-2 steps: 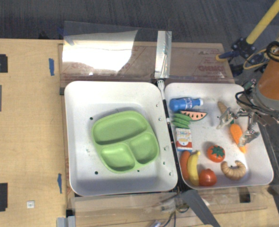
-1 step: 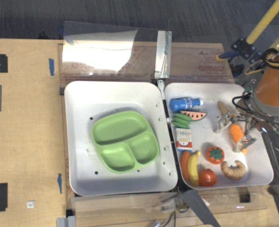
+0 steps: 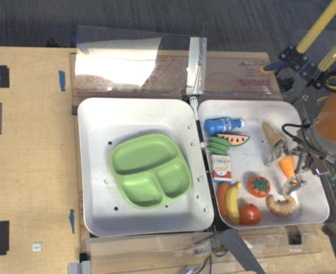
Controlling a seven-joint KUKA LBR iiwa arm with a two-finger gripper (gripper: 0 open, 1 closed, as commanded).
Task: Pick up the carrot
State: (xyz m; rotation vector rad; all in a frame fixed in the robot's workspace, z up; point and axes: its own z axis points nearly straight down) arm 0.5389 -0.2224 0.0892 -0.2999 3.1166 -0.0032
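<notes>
The carrot (image 3: 286, 166), a short orange piece, lies in the right bin (image 3: 316, 207) close to its right wall. My gripper (image 3: 287, 165) comes in from the right and is down over it. One finger (image 3: 278, 149) stands just beyond the carrot's far end and the other just past its near end. The jaws look open, with the carrot in the gap between them. The carrot appears to rest on the bin floor.
In the right bin, a cone (image 3: 270, 132) is behind the gripper and a bagel (image 3: 282, 205) and a red-orange fruit (image 3: 259, 186) are in front. Further left are a blue bottle (image 3: 223, 124), watermelon slice (image 3: 236, 138), banana (image 3: 232, 201) and tomato (image 3: 249, 214). The left bin holds a green divided plate (image 3: 150, 169).
</notes>
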